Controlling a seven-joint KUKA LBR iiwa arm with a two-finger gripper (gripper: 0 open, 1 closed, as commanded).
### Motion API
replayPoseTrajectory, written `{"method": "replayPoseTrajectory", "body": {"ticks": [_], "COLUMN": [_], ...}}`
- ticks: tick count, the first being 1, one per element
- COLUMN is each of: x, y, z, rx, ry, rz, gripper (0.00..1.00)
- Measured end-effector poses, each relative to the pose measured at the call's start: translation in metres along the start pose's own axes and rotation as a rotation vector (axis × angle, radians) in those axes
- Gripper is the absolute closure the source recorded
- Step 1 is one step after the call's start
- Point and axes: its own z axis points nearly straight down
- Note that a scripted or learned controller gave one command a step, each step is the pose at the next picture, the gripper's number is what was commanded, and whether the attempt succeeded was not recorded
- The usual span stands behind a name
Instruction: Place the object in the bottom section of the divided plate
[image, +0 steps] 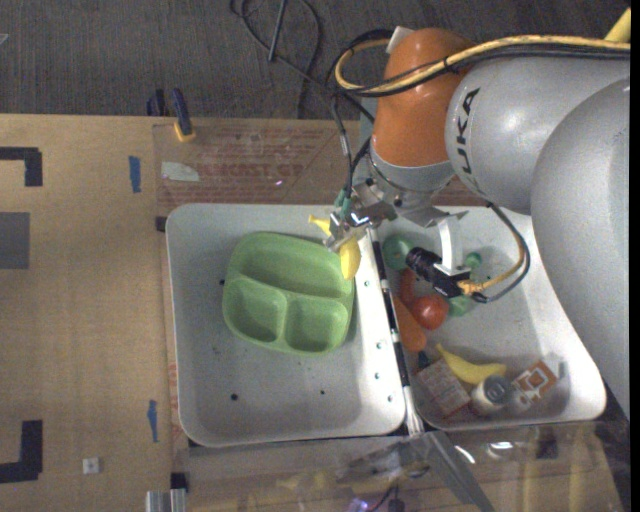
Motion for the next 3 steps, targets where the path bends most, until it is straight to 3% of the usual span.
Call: {"method": "replayPoseTrajectory", "body": {"ticks": [1,2,3], "x": [-0.001,0.009,0.009], "y": [0.023,0.027,0.027], "z": [-0.043,-0.022,-0.022], "rx": [0.0,0.005,0.005], "ry": [-0.001,0.002,0.001], "rz": [0.164,0.057,0.057], "gripper": [1.0,1.0,0.0]}}
